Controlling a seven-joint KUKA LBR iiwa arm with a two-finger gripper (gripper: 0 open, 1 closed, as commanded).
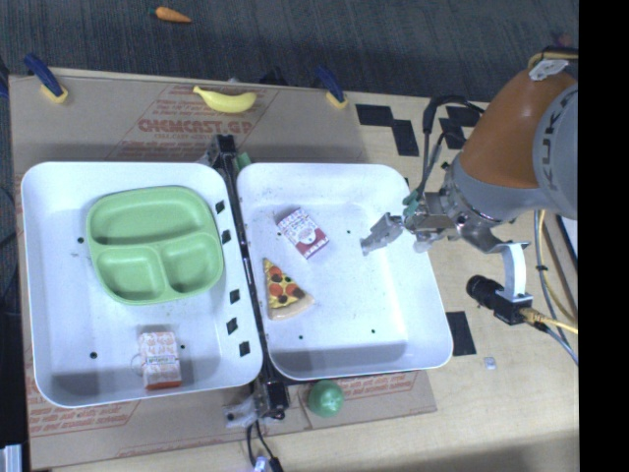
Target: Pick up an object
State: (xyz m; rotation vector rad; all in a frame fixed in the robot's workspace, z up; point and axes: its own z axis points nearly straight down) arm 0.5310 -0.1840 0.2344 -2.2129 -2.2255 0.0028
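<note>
In the right bin [393, 342] lie a small white and red carton [303, 232] near the middle-left and a toy pizza slice [284, 290] below it by the divider. My gripper [378, 234] hangs over the right part of this bin, to the right of the carton and apart from it. Nothing shows between its fingers. The left bin [49, 362] holds a green compartment tray [155, 243] and a small wrapped packet [158, 358] near its front.
A toy banana [225, 97] lies on the cardboard behind the bins. A green ball [325, 397] sits in front of the right bin. A small orange item [173, 14] lies on the dark floor. Blue clamps [46, 77] hold the cardboard's back edge.
</note>
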